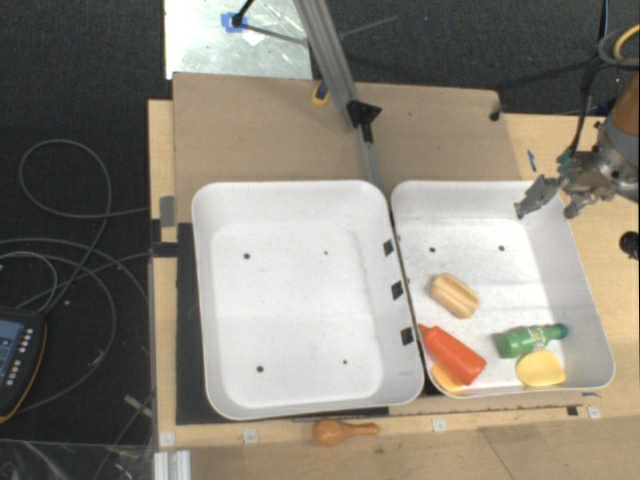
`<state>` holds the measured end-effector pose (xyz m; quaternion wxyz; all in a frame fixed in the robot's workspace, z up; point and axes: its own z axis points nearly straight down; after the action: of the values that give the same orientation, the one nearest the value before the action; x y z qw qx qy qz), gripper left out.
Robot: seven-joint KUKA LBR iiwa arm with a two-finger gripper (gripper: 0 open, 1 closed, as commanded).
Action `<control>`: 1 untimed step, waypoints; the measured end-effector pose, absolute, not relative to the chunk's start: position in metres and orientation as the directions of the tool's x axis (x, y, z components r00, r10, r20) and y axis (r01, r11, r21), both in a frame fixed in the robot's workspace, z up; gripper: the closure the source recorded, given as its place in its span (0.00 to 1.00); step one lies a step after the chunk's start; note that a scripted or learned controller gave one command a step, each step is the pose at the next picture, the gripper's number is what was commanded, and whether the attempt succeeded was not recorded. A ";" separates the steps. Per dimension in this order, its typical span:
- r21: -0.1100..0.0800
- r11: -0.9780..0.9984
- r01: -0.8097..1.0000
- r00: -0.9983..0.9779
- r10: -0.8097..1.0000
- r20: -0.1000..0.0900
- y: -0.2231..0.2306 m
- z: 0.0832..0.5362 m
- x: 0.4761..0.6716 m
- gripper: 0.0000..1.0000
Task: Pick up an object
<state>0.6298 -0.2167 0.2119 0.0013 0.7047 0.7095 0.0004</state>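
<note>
A tan bread roll [454, 295] lies near the middle of the right bin [480, 203], nothing touching it. At its 6 o'clock sits an orange-red object [455, 356] against the bin's near-left corner; at 4 o'clock lie a green bottle [530, 339] and a yellow piece [541, 370]. The gripper [552, 198] hangs at 2 o'clock above the bin's far-right rim, fingers spread apart, pinching nothing. The left bin [290, 293] sits alongside. A tan pear-shaped toy [343, 430] rests on the desk [250, 128] at 7 o'clock.
</note>
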 end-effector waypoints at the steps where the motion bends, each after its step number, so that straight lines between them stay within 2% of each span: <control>1: 0.002 0.007 1.000 -0.007 1.000 -0.002 -0.217 0.212 0.630 0.00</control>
<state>0.6297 -0.2169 0.2120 0.0012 0.7046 0.7096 0.0000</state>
